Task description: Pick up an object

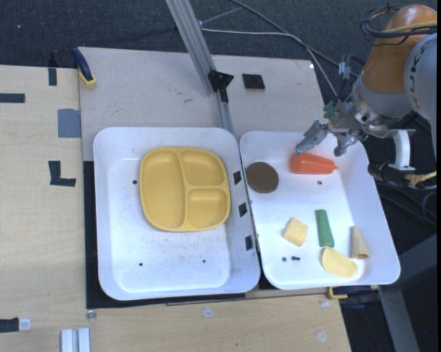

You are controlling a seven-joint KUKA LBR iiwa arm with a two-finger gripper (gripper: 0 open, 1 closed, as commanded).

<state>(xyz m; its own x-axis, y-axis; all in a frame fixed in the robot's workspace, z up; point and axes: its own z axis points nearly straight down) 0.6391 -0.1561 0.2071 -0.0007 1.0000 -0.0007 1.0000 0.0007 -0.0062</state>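
Arm (404, 50): cut off by the right edge beyond the orange band.
Specks (291, 258) in the right bin (374, 196): too small to identify.
Table (30, 196): runs past the left and bottom edges.
Pole (191, 31): top cut off by the upper edge.

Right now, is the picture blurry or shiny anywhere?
In the camera view, the yellow plate and green stick look sharp; the orange carrot looks a bit soft; the white bins are evenly lit, with no strong glare; the hand is slightly blurry.
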